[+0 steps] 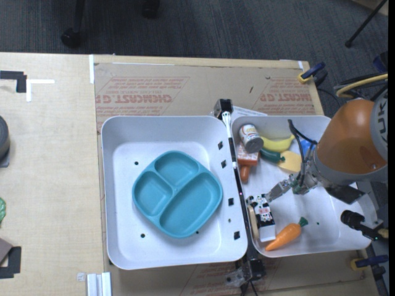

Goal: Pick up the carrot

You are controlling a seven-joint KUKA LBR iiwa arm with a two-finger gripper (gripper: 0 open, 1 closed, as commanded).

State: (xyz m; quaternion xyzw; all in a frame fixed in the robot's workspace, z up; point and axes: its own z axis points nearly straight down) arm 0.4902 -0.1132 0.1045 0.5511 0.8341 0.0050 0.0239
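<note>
Two shallow white bins with smooth, glossy walls and rounded corners sit side by side on the surface (49, 165), over a sheet of printed brown cardboard (185, 91). The left bin (117, 165) holds a turquoise divided plate (178, 193), matte plastic, three compartments, tilted on the diagonal. In the right bin (321, 239) you have the carrot (286, 235): smooth orange toy, tapered cone, green tuft at the thick end. Its long axis runs on a slant, tuft up and to the right, narrow tip down and to the left, close to the bin's near wall. The tool (281, 189) hangs above and slightly left of the carrot, apart from it, nothing seen between its fingers; you cannot tell from this angle whether they are spread or pressed together. Just left of the carrot stands a small cow-patterned carton (264, 217). Toward the bin's far end lie a banana (278, 143), a labelled can (250, 137) and an orange box (247, 159), clustered near each other.
</note>
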